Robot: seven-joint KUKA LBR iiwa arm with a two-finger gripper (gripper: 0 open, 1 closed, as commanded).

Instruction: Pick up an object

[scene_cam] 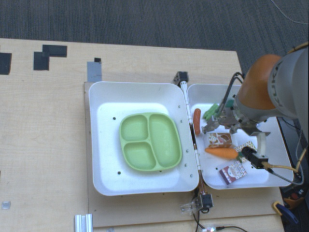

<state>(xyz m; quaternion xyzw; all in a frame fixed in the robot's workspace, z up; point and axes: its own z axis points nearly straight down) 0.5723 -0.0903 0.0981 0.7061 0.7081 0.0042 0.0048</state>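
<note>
Arm (270, 88) sits over right bin (280, 175), gripper (212, 124) low at bin's 10 o'clock, beside green item (211, 111) and sausage (197, 121); jaw state: can't tell. Carrot (222, 152) at its 5 o'clock, likely spare candidate. Green tray (150, 141) in left bin (104, 129), untouched

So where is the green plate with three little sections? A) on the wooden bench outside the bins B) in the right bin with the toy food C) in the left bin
C: the green plate lies flat in the middle of the left bin, while the carrot and sausage sit in the right bin.
</note>
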